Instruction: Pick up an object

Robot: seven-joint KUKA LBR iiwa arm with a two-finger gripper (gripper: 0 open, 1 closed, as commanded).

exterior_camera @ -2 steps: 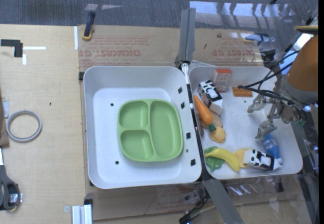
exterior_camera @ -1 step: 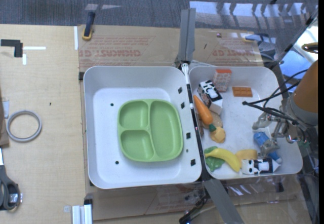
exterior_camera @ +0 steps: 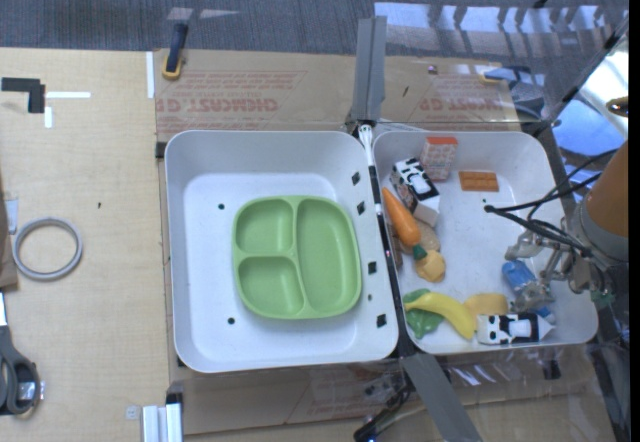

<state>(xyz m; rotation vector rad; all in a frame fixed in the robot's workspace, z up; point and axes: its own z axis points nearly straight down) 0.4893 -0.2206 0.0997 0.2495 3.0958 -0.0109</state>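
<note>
The arm reaches in from the right, its gripper [exterior_camera: 540, 275] low over the right bin [exterior_camera: 455, 145]. It hangs beside a blue object [exterior_camera: 517, 276]. Whether its jaws are apart cannot be told.

Two white bins [exterior_camera: 180, 230] sit side by side. One green divided plate [exterior_camera: 297, 256] lies in the left bin. Right of that plate: one carrot [exterior_camera: 402, 217], one banana [exterior_camera: 446, 311], two black-and-white cow toys [exterior_camera: 414, 178], one orange card [exterior_camera: 478, 181].

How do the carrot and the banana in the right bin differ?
The carrot is orange and straight; the banana is yellow and curved. The carrot lies along the bin's left wall, pointing up and down the view; the banana lies nearer the front edge, running across it. Both are long toy foods lying flat in the right bin.
</note>
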